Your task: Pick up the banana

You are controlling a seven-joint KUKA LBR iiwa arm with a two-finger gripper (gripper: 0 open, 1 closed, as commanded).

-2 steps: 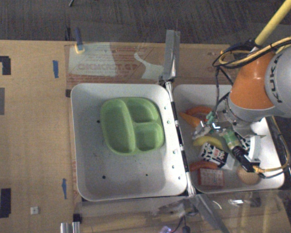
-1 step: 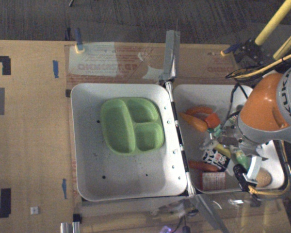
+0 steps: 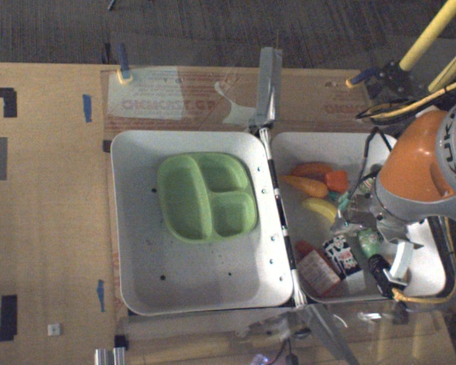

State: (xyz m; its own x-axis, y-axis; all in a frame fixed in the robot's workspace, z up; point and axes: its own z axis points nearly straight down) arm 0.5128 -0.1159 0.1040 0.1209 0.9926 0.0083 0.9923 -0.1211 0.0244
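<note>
i saw the banana (image 3: pixel 320 207) lying in the right bin (image 3: pixel 433 280), just below a carrot (image 3: pixel 304 185) and beside a red piece (image 3: pixel 337 179); my tool (image 3: pixel 357 220) hung just right of it, and i couldn't tell its state; a green plate (image 3: pixel 207 196) sat in the left bin (image 3: pixel 137 265).

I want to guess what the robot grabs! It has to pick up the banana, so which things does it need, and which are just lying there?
Needed:
banana
gripper

Just lying about:
green divided plate
carrot
red packet
black-and-white carton
</note>
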